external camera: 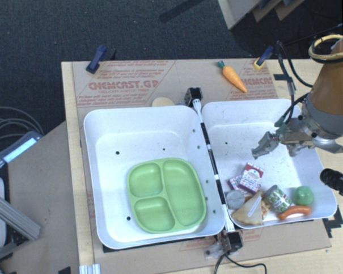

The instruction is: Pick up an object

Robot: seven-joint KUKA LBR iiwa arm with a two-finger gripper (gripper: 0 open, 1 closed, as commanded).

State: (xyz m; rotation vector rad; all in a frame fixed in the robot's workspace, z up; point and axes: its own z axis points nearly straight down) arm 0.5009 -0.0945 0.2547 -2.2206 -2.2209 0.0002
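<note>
Grey two-finger gripper point(266, 146) hangs over the right white bin point(238, 116), fingers apparently spread, nothing between them. The red-and-white snack packet point(248, 178) lies just below and slightly left of the fingertips (nearest item), long axis slanting.

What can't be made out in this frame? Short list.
- Gripper: small and dark over the right bin; finger state unreadable.
- Label on the red and white packet: too small to read.
- Pile in the right bin's near corner: the tan item overlaps its neighbours, so its shape and what lies beneath are hidden.
- Arm: cut off by the frame's right edge.
</note>
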